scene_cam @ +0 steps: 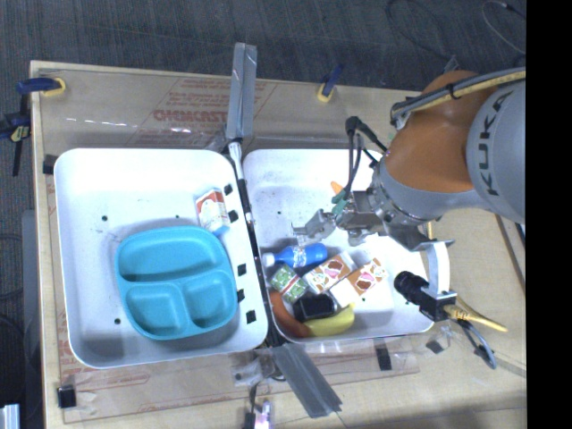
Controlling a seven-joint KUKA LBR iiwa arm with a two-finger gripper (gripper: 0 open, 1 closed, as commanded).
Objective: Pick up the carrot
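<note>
The gripper [315,226], its metal fingers apart, hangs over bare white floor mid right bin [268,177], the orange carrot [336,187] tucked beside the wrist.

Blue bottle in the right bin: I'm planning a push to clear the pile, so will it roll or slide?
The blue bottle lies on its side, so it probably rolls when nudged sideways. Small cartons crowd one side, likely stopping it there. It looks like smooth plastic, so perhaps light and slippery.
</note>
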